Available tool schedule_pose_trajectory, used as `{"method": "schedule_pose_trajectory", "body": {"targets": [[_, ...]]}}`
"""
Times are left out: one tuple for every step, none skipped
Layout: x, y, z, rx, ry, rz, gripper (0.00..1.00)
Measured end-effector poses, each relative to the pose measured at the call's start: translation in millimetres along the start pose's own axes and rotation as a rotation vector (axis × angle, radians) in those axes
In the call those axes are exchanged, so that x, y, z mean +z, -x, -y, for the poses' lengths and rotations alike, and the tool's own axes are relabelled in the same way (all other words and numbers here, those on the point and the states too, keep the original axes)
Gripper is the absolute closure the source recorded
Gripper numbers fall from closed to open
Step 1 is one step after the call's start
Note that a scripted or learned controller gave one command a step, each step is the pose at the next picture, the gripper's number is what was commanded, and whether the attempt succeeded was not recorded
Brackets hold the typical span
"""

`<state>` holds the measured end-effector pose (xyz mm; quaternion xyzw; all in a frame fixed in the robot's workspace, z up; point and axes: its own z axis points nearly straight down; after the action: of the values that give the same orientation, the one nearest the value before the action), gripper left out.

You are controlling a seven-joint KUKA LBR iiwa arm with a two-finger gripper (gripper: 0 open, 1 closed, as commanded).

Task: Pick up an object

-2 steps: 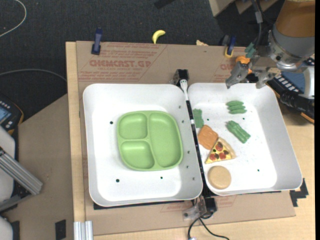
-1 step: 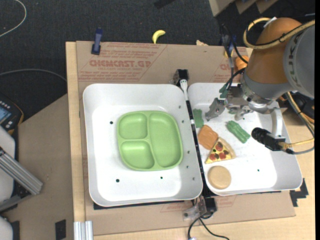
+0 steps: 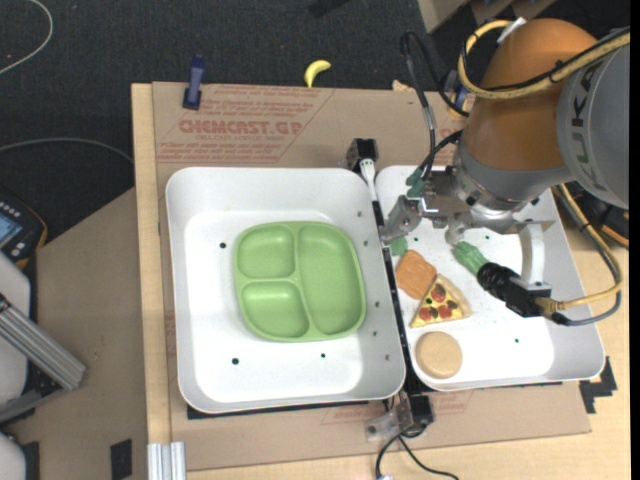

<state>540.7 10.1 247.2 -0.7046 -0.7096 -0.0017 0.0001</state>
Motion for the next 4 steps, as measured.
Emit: {"method": "schedule_pose_trajectory", "body": {"targets": [[-7,4,-2,0.007,0.001,0.002,1.00],[-17,4,-3,0.007,0.003,0.002,1.00],[-13,-62,34,0.000,-0.008,0.000,1.00],[-195,-65,60,0.004,0.018,-0.003,1.00]]}}
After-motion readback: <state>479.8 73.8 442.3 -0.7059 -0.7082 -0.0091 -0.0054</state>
